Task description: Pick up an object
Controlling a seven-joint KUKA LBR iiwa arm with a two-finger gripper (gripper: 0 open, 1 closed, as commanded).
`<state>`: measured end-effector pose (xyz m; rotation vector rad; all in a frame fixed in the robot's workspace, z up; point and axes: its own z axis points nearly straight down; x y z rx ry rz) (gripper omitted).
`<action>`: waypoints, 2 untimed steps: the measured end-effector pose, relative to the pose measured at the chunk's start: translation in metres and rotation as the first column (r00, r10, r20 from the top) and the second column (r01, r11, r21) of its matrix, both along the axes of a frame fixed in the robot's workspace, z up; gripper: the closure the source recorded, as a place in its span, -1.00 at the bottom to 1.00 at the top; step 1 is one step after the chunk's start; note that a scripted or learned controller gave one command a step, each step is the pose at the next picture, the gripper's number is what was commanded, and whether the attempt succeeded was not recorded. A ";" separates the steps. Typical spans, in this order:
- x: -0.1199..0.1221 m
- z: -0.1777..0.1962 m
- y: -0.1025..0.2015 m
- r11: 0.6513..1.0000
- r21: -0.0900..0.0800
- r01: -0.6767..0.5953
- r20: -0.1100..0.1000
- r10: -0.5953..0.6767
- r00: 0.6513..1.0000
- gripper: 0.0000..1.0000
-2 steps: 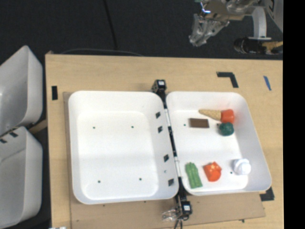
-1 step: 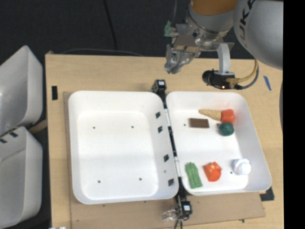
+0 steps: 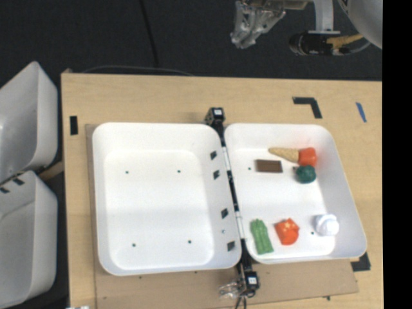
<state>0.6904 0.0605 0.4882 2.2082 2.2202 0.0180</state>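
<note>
My gripper [image 3: 246, 36] hangs high at the top of the camera view, above the far edge of the bench and well away from both bins. The right bin [image 3: 335, 172] holds several small objects. A brown block [image 3: 268, 167] lies near its left side. A tan cone with an orange end [image 3: 293, 154] rests beside a dark green ball [image 3: 306, 174]. Along the near edge lie a green ridged piece [image 3: 261, 236], an orange-red toy [image 3: 287, 231] and a white knob-shaped object [image 3: 326, 225].
The left bin [image 3: 154, 198] sits next to the right one, joined by a black clip strip [image 3: 226, 185]. White boxy shapes [image 3: 22, 172] stand at the left of the bench. Black and blue tape marks [image 3: 309, 105] dot the wooden top.
</note>
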 end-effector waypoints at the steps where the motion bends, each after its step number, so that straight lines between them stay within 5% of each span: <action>1: -0.002 -0.100 0.016 1.000 -0.004 0.001 -0.023 -0.001 1.000 1.00; 2: -0.001 -0.071 0.007 1.000 -0.001 0.005 -0.012 -0.005 1.000 1.00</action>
